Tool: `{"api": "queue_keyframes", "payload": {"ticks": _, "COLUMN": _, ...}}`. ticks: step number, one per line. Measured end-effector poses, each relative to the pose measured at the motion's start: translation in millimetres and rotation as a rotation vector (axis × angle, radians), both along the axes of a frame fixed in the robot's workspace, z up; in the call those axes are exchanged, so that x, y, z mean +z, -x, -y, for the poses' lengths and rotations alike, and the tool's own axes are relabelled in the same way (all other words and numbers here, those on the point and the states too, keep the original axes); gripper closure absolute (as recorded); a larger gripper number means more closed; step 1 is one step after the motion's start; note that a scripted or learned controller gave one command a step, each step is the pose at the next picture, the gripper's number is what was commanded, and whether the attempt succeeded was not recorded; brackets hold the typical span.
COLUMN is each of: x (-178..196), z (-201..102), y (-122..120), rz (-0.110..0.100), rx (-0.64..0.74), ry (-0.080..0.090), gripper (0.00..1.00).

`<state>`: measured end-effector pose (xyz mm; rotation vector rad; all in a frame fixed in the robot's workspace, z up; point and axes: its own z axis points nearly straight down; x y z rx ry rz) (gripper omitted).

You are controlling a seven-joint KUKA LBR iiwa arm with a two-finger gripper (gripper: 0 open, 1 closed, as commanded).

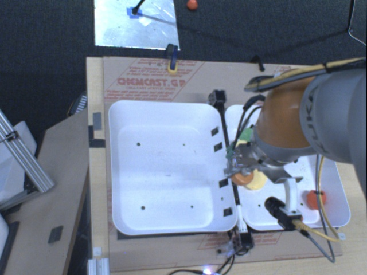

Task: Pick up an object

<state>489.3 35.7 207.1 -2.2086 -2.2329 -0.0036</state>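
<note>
You have two shallow white bins side by side on the counter: the left bin, a smooth moulded tray with rounded corners and a few small dark dots on its floor, and the right bin, much of it covered by the arm. The arm is one grey cylinder with a glossy orange band above the wrist, and black and yellow cables loop around it. I count four small objects in the right bin: a green piece just above the wrist, an orange rounded piece and a pale yellow rounded piece touching each other, and one orange-red ball-like object well off to the right of them near the bin's far wall. The jaws sit low over the inner edge of the right bin, right above the orange and yellow pieces, but you cannot tell from this slant how far they stand apart or whether anything sits between them, as the wrist body hides them. Beyond the bins, far above the jaws, lie one shiny silver sheet and one small orange ball on dark carpet. The counter top is brown board printed with red lettering.
</note>
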Motion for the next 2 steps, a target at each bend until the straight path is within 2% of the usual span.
{"api": "queue_keyframes", "payload": {"ticks": 1, "x": 80.9, "z": -59.2, "y": 2.0, "rz": 0.007, "rx": 0.000, "ry": -0.001, "gripper": 1.00}}
{"api": "queue_keyframes", "payload": {"ticks": 2, "x": 158.1, "z": -66.6, "y": 2.0, "rz": 0.007, "rx": -0.004, "ry": 0.000, "gripper": 1.00}}
